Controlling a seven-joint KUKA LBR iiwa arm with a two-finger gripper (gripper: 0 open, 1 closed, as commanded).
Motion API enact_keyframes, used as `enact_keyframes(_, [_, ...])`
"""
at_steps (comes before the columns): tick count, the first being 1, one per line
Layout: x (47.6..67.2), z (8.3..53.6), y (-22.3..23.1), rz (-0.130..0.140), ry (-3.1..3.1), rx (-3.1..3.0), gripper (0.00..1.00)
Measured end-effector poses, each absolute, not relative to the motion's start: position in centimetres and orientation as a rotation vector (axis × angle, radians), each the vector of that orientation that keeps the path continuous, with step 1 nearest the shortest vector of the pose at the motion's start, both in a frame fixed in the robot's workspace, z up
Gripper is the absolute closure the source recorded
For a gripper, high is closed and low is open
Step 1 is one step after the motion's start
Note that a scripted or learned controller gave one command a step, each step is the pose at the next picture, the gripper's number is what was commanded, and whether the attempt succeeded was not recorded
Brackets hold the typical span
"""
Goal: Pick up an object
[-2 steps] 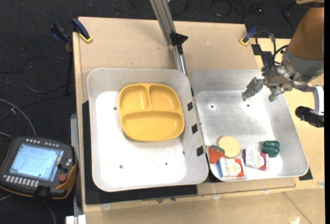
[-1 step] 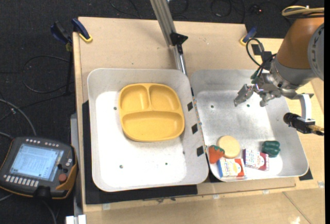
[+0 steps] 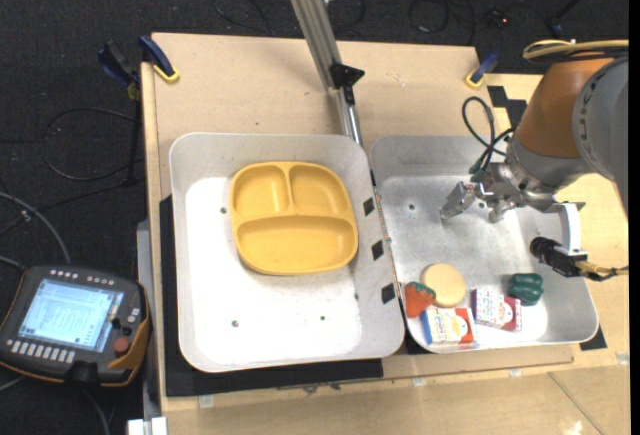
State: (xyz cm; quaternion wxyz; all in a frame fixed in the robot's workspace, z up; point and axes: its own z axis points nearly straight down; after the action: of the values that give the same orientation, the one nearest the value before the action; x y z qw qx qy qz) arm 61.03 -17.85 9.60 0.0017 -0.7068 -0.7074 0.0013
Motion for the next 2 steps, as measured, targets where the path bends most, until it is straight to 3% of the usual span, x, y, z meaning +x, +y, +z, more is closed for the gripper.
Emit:
enact_keyframes(1, [61.2, 11.0, -17.9, -0.001, -2.223, -2.222, 1.0])
enact_keyframes(2, [61.7, 17.3, -17.4, -0.006, -2.23, -2.222, 1.0])
